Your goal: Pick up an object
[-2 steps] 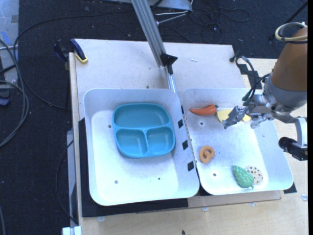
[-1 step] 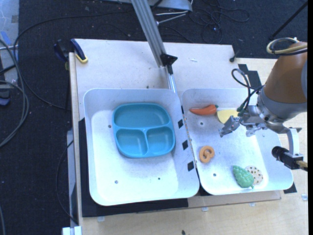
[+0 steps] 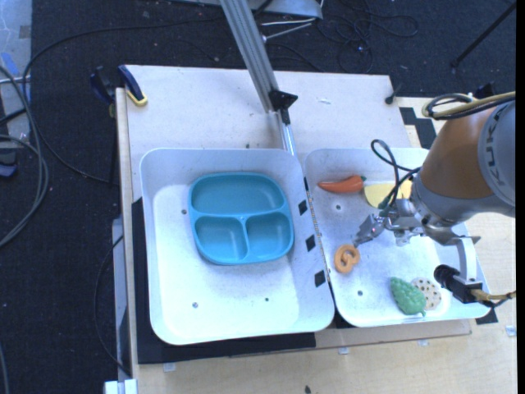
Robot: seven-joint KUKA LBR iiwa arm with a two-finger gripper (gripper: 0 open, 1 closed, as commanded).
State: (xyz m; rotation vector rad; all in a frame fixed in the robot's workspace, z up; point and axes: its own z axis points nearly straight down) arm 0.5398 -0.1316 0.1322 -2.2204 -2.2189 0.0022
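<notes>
The right bin (image 3: 361, 302) holds several small objects. An orange carrot (image 3: 341, 185) lies near its back edge, with a yellow piece (image 3: 379, 193) just to the right, partly under the arm. An orange pretzel ring (image 3: 347, 258) sits in the middle of the bin. A green leafy item (image 3: 408, 295) and a round speckled cracker (image 3: 426, 290) lie near the front right. My gripper (image 3: 374, 228) hangs over the bin's middle, just up and right of the pretzel ring, and nothing shows in its grasp.
The left bin (image 3: 164, 302) carries a blue divided plate (image 3: 242, 217). A slanted metal pole (image 3: 250, 43) runs down to the bins' back edge. The grey and orange arm (image 3: 467, 167) covers the right bin's far right side. Cables lie on the dark floor.
</notes>
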